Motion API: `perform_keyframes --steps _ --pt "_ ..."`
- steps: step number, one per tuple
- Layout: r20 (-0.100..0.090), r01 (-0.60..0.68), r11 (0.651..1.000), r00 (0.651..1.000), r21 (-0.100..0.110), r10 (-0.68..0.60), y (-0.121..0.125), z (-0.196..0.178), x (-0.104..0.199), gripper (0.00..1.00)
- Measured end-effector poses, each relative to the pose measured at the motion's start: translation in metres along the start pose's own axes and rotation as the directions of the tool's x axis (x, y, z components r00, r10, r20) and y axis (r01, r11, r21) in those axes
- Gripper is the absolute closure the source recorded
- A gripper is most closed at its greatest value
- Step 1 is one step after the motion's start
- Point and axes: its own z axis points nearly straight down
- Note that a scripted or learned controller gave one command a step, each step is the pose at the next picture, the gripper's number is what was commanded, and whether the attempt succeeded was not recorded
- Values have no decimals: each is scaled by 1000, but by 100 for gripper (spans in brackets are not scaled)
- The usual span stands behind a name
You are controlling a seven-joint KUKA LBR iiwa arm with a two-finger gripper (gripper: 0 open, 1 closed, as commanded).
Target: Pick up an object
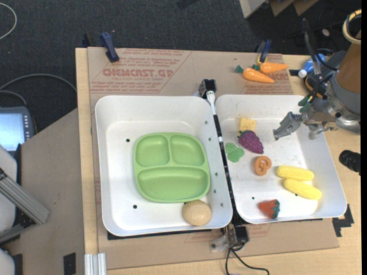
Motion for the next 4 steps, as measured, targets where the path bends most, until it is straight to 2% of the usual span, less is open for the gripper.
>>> perform_keyframes --steps 1,2,3,4 --pt "-4 -1 1000 1000 12 1 -21 109 12 0" --pt "0 -3 1000 1000 4 3 3 191 -26 0" --pt "1 -2 1000 1000 -3 2 4 175 -25 100" --pt "0 10 1000 1000 -15 -10 85 79 54 100"
